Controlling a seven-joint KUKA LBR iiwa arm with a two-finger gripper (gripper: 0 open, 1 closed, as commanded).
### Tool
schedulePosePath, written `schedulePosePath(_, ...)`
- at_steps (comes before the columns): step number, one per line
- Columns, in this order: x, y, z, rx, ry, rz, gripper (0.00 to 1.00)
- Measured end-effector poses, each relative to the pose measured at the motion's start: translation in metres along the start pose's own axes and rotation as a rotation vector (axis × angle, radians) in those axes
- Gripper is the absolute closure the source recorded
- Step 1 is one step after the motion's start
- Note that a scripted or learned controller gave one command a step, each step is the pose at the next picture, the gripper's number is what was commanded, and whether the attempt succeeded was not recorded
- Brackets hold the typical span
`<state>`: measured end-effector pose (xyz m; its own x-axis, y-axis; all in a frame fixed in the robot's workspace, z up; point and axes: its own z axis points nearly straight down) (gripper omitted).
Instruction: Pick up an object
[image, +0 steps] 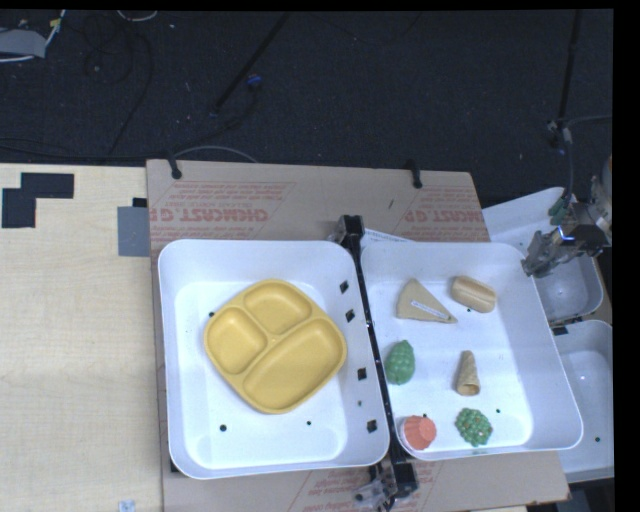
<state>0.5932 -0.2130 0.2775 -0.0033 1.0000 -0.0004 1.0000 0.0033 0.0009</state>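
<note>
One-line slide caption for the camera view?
Yellow divided plate in the left bin; six small toy foods in the right bin; the tool at the right bin's far right corner.

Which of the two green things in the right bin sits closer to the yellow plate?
The smooth green one, beside the divider. The bumpy one lies farther right, near the front edge.

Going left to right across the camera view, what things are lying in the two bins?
Yellow divided plate in the left bin, then in the right bin: green lumpy piece, orange round piece, tan wedge.
</note>
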Motion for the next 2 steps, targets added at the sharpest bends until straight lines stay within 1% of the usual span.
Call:
schedulePosePath(1,0.052,-0.001,-0.001,0.003,0.003,-0.002,1.00)
schedulePosePath(2,0.102,-0.004,0.017,0.005,0.003,-0.001,1.00)
